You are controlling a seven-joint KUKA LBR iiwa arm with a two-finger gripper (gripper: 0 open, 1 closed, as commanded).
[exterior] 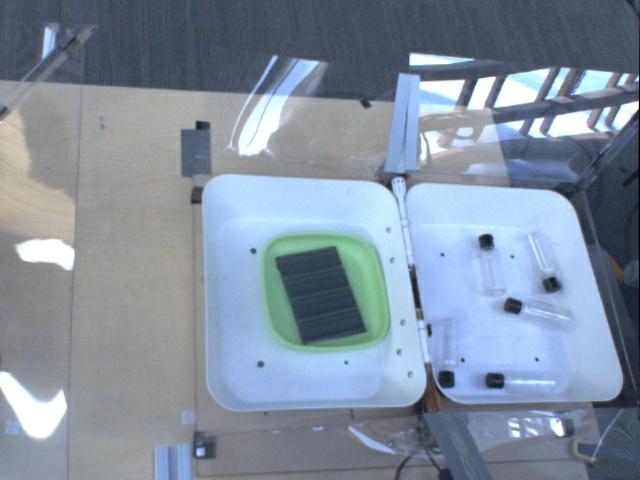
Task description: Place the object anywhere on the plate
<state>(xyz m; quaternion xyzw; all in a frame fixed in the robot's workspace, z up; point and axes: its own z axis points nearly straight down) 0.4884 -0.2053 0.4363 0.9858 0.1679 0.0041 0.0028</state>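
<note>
A square green plate (374, 268) lies in the middle of the left white bin (228, 368). On it rests a dark grey ridged rectangular block (320, 295), tilted slightly and covering most of the plate's floor. In the right white bin (592, 363) lie several clear vials with black caps, scattered apart: one near the top centre (489, 266), one at the upper right (542, 256), one at mid right (537, 312), and others along the front edge (520, 379).
A grey metal post (404, 123) stands behind the seam between the two bins. A small dark bracket (196, 150) sits on the wooden bench behind the left bin. Cables and clear plastic lie at the front edge (400, 446).
</note>
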